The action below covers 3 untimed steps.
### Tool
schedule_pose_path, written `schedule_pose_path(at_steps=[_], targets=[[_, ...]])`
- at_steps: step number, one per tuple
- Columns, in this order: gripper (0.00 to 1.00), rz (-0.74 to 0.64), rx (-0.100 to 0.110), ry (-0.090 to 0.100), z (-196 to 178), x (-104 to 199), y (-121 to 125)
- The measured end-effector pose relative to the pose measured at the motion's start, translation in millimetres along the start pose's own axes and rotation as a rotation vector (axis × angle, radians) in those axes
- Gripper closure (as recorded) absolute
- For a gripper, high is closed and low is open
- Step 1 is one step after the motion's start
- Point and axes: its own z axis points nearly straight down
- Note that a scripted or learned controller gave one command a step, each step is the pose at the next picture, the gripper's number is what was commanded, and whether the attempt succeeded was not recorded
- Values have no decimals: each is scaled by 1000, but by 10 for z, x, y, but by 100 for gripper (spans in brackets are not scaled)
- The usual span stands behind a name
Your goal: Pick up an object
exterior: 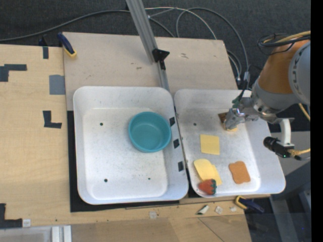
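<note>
My gripper [230,123] reaches in from the right and hangs low over the far part of the right bin [187,105]. A small brown object [222,117] peeks out right at its tip. Below it in the same bin lie a pale yellow square [210,144], a yellow wedge [206,169], a red strawberry-like piece [207,186] and an orange slab [239,172]. A teal bowl [149,131] stands in the left bin [96,150], far from the gripper.
A slanted metal pole [146,32] rises behind the bins. Cables loop across the back of the bench. A black fitting [276,146] juts from the arm past the right bin's right rim.
</note>
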Motion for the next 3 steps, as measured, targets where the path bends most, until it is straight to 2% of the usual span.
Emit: schedule_pose_path(at_steps=[2, 3], targets=[[100, 0, 0, 0, -965, -45, 20], [100, -4, 5, 3, -1013, 437, -70]])
